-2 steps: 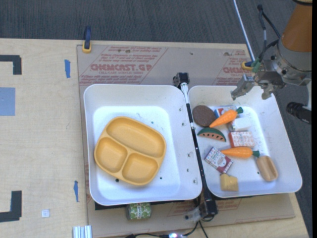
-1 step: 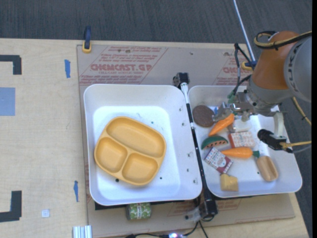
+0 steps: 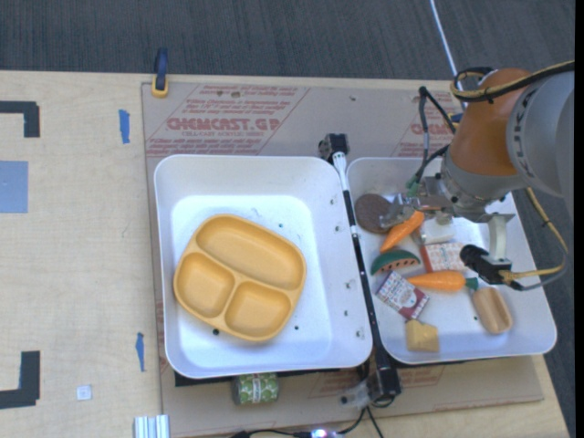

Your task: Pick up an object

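The right bin (image 3: 538,336) holds several toy foods. A small orange carrot (image 3: 400,232) lies at a slant just under my gripper (image 3: 416,208), which hangs low over the bin's upper left part, touching or nearly touching the carrot's upper end. A brown round disc (image 3: 370,213) lies to the gripper's left. Below are a watermelon slice (image 3: 394,263), a red-and-white packet (image 3: 403,297), a larger carrot (image 3: 440,282), a white-and-red box (image 3: 443,255), a bread roll (image 3: 491,310) and a cheese wedge (image 3: 422,337).
The left bin (image 3: 173,181) holds a yellow divided plate (image 3: 239,276). A green can (image 3: 257,389) lies on the board below that bin. The arm's orange band (image 3: 484,135) and cables cover the right bin's upper right corner.
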`<state>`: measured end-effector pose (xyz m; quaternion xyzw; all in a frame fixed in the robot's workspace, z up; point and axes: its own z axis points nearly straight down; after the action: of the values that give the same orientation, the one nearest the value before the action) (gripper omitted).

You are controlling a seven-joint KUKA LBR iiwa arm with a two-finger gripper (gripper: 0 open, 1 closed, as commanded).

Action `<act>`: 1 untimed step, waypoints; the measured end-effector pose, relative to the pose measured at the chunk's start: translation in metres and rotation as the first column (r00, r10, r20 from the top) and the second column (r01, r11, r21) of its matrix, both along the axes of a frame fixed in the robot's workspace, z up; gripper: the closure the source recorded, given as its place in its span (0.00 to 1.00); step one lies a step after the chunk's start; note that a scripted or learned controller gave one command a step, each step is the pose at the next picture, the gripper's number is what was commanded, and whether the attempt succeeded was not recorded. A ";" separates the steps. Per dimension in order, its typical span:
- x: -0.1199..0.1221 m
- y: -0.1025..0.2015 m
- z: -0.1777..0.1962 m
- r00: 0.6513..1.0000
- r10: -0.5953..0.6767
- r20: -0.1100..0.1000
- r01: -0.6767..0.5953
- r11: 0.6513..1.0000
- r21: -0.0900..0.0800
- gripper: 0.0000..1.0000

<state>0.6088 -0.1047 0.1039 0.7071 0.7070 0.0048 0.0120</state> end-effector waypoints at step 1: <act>0.002 0.001 0.012 1.000 -0.001 0.005 0.001 1.000 0.002 1.00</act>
<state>0.6105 -0.1040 0.1158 0.7076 0.7065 0.0071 0.0132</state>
